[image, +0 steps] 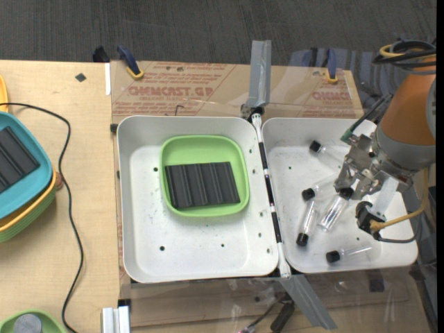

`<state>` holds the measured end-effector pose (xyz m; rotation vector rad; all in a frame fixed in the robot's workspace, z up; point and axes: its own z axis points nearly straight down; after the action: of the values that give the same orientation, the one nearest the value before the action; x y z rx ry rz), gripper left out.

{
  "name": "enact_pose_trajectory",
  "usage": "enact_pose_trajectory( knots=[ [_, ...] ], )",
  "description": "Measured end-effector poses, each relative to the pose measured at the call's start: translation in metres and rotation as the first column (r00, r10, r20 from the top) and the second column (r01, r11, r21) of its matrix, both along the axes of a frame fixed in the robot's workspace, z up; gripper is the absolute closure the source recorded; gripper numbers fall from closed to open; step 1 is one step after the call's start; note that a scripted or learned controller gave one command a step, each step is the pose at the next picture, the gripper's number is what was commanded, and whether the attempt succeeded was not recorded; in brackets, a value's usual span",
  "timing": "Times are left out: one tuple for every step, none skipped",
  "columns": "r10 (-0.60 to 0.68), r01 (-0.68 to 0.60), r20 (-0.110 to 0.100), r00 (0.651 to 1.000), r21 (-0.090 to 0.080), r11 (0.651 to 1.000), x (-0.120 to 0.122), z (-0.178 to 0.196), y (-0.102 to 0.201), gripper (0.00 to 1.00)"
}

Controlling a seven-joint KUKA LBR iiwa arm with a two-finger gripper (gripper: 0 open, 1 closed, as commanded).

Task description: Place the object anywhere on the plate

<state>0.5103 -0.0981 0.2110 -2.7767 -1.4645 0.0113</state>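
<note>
A green square plate (pixel 202 151) sits in the left white bin (pixel 139 207), with a black ridged mat (pixel 202 184) lying on it. Several clear plastic tubes with black caps lie scattered in the right bin (pixel 291 255). One tube (pixel 331 214) lies just below my gripper (pixel 350 188). Another tube (pixel 305 224) rests to its left, and a third tube (pixel 345 254) lies near the front wall. My gripper hangs low over the right bin's middle, right at the upper end of the nearest tube. Whether it touches that tube is unclear.
A small capped tube (pixel 314 146) lies at the back of the right bin. A yellow cable (pixel 395 220) loops off the wrist over the bin's right side. Teal and yellow containers (pixel 21 179) stand on the bench at far left, beside a black cord (pixel 69 186).
</note>
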Motion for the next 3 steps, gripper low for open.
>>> enact_pose_trajectory(
  knots=[
    [-0.001,0.001,0.0,1.0,0.0,1.0,0.0,0.0,0.0,0.0],
    [-0.383,0.383,0.003,0.924,-0.002,0.924,-0.023,0.054,-0.033,0.0],
    [-0.597,0.597,0.005,0.802,-0.003,0.802,-0.032,0.082,-0.014,0.0]
  ],
)
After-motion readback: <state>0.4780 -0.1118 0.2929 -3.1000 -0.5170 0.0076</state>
